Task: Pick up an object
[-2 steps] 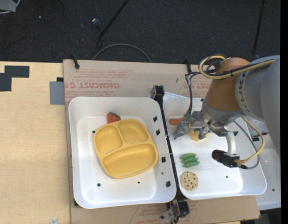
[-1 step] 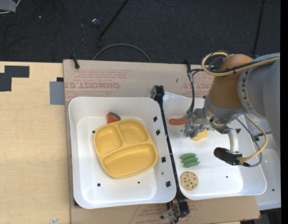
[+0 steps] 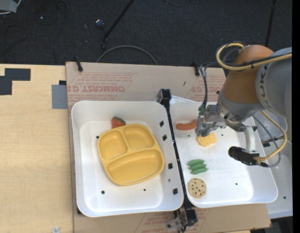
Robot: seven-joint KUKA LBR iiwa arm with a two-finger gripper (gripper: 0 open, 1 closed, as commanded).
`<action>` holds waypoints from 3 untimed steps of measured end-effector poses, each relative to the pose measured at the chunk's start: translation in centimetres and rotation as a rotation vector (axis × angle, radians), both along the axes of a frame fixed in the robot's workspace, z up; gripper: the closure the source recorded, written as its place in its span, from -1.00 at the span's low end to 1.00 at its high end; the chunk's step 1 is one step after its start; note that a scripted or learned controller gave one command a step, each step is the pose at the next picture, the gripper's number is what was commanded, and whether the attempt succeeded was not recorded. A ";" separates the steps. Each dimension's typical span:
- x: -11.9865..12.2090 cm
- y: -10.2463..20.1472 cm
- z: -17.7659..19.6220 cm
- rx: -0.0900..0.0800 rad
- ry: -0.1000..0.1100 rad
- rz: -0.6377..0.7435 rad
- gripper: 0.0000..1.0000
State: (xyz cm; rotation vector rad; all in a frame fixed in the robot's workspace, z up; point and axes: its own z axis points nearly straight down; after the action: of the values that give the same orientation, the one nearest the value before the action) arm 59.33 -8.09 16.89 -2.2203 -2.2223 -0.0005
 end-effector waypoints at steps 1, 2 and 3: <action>-0.2 0.3 4.2 0.000 0.001 0.000 1.00; -0.2 0.5 10.5 -0.001 -0.003 0.000 1.00; -2.0 4.7 10.4 0.001 0.005 0.002 1.00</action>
State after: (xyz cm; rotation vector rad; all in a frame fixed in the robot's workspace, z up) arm 57.34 -3.37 27.28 -2.2155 -2.2219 0.0039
